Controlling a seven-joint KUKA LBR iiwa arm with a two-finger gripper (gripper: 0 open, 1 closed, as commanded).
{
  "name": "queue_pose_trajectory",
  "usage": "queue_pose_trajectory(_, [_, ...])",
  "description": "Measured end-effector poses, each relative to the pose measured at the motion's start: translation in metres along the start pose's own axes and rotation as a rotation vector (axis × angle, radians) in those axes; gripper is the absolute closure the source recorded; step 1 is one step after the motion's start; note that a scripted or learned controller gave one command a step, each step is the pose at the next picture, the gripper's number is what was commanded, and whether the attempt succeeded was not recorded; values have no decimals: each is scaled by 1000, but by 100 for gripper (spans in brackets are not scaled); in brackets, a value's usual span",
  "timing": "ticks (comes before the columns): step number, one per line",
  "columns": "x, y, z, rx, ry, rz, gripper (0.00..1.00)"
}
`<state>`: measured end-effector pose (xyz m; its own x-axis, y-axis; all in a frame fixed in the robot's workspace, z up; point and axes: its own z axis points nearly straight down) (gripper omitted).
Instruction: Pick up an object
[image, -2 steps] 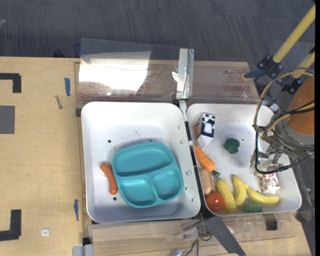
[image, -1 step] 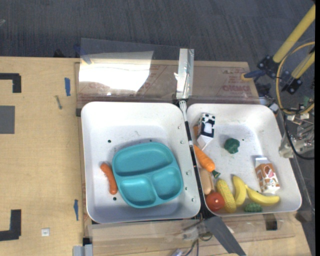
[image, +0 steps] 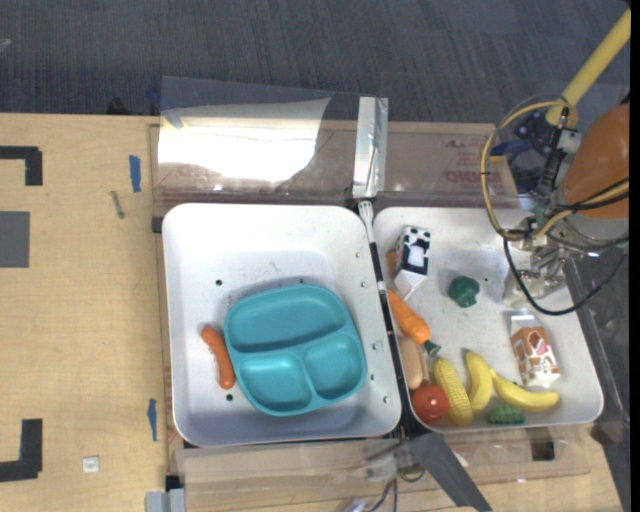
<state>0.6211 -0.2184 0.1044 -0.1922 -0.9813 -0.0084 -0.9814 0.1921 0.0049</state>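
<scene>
Grey arm (image: 600, 170) reaching in from right, orange band above wrist; gripper (image: 545, 262) hanging low, cable-wrapped

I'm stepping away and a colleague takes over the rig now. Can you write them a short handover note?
Gripper: over the right bin's far right part; nothing seen held.
Right bin: banana, corn cob, tomato, carrot, green lump, black-and-white carton, packet.
Left bin: teal divided plate, with a sausage beside it.
Done: nothing picked yet.
Left: grasp one object and lift it; the packet and the green lump lie nearest.
</scene>
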Motion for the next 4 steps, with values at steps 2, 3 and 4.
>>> queue_pose_trajectory(2, [-12,-24,7,6,-8,-411,0])
queue_pose_trajectory(3, [-20,59,17,7,6,-519,0])
queue_pose_trajectory(4, [9,124,8,57,8,-671,0])
